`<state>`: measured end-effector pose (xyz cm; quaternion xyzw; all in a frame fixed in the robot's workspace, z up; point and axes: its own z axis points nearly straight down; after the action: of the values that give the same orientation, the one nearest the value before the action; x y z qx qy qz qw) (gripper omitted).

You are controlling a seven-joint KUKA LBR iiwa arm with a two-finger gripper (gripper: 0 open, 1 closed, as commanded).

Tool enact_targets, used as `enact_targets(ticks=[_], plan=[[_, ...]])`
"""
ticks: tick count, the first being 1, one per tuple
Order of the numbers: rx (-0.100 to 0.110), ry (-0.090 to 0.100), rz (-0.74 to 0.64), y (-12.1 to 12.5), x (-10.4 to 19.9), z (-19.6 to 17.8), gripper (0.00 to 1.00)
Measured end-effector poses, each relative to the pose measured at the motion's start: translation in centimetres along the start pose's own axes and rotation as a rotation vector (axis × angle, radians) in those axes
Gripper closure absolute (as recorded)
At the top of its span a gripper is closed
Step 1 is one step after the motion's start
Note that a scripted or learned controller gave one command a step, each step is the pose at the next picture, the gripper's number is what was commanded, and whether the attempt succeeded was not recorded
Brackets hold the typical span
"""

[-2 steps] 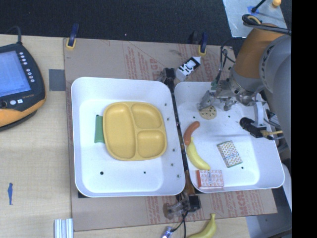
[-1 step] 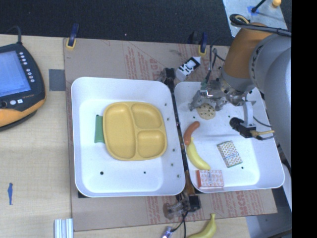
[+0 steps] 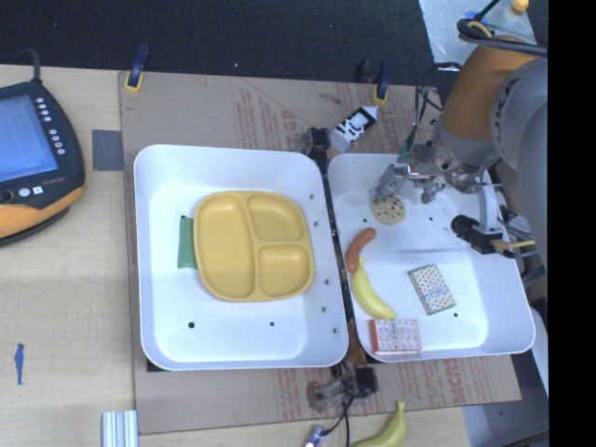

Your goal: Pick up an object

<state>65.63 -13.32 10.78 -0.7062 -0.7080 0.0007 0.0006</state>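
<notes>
Camera view: gripper (image 3: 389,192) fingers apparently parted, tips touching the cookie (image 3: 387,210).

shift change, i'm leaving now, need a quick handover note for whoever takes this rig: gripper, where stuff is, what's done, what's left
Gripper: low over the far part of the right bin, right above the cookie. Whether its fingers are open or shut cannot be made out, and nothing is seen held.

Right bin: cookie, hot dog, banana, patterned packet, and pink box at the near edge.

Left bin: yellow divided tray lying over a green item.

Done: arm positioned at the cookie. Nothing lifted yet.

Left: close on an object, likely the cookie, and raise it clear.
</notes>
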Motion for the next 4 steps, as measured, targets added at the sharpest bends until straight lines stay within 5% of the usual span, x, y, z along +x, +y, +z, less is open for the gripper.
enact_targets(ticks=[1, 2, 3, 4], plan=[[0.004, 0.000, -0.003, 0.0, 3.1, 1.1, 0.00], [0.000, 0.000, 0.000, 0.0, 0.0, -2.6, 0.00], [0.004, 0.000, -0.003, -0.1, 0.5, 1.7, 0.00], [0.005, 0.000, -0.004, 0.0, 3.5, 1.6, 0.00]])
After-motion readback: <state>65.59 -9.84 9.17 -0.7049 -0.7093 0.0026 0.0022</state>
